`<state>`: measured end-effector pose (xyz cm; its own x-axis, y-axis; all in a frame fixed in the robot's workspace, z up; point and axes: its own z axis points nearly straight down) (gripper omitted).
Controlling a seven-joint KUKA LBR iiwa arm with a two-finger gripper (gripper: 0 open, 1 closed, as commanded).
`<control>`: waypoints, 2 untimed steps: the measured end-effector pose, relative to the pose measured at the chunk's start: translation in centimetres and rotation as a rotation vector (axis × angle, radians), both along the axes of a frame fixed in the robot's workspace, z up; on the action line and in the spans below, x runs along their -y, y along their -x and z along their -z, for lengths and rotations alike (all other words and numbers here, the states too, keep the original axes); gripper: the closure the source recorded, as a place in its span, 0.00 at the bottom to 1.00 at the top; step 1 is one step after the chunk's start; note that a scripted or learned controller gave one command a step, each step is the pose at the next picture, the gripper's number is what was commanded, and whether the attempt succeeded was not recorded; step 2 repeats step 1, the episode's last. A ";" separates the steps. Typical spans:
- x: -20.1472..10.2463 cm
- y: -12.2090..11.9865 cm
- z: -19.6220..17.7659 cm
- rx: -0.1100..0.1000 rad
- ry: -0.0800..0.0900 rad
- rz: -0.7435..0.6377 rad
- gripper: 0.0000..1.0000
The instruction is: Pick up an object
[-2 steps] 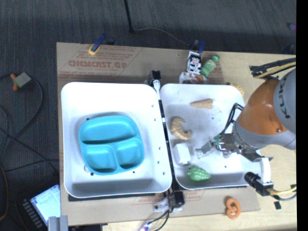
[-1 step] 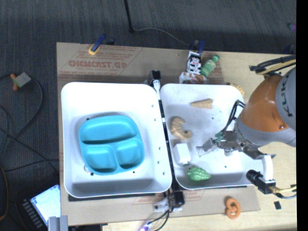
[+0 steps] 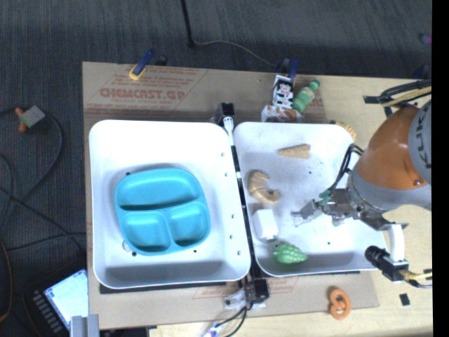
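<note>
The gripper [image 3: 306,212] is seen low over the right bin [image 3: 330,135] with its fingers spread and nothing between them, so the approach step is judged in hand. A descent onto one object is called for next: the white block [image 3: 265,224], croissant [image 3: 261,186] and green piece [image 3: 289,254] lie nearby, the cone [image 3: 294,151] farther off. The block is crowded by its neighbours; the blue tray [image 3: 162,210] sits apart in the left bin [image 3: 105,188].

Scene evenly and brightly lit from above; soft, short shadows are cast inside the white bins [image 3: 235,156]. Mild overexposure is noted on bin walls. Overall focus is slightly soft, with low resolution.
</note>
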<state>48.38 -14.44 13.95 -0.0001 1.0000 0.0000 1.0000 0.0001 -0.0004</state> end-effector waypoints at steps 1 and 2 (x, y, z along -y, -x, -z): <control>-1.3 0.0 -1.7 0.000 0.000 -0.001 0.00; -1.3 0.0 -1.7 0.000 0.000 -0.001 0.00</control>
